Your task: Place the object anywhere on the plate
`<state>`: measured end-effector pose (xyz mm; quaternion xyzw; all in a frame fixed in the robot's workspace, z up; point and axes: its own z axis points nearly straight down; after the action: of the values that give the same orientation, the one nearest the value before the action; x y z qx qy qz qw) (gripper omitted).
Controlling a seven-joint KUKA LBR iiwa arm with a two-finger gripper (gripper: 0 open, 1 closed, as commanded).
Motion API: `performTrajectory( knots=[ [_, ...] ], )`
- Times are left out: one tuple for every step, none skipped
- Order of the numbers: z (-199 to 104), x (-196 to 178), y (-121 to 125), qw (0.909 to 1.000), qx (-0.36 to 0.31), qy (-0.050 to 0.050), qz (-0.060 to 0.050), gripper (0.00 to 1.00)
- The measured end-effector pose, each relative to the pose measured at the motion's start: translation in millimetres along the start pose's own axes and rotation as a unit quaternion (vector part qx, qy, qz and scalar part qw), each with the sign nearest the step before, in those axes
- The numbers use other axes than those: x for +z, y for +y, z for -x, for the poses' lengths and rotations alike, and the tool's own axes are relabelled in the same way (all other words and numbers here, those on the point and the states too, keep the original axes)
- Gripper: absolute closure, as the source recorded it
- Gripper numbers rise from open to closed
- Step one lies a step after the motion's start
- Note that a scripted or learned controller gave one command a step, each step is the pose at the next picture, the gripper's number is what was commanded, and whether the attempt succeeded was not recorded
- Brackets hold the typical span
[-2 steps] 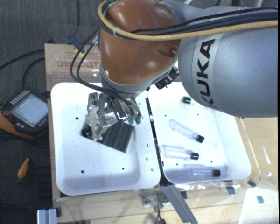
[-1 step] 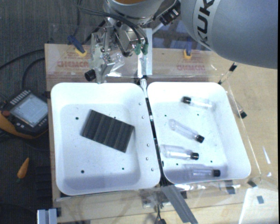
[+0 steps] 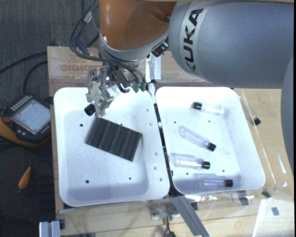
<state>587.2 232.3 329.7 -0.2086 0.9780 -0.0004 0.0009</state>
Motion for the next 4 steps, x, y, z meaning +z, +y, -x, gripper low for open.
performTrajectory(
  knots=[
    [27.5, 61.6, -11.2, 0.9802, -0.198, 0.0, 0.002, 1.0],
    [-15.8, 25.8, 0.4, 0.9487, -0.316, -0.001, 0.001, 1.0],
    [60.2, 117.1, -40.2, 0.8993, -0.437, -0.001, 0.003, 1.0],
    [66.5, 3.9, -49.8, 0.8027, -0.596, -0.004, 0.003, 1.0]
  ],
)
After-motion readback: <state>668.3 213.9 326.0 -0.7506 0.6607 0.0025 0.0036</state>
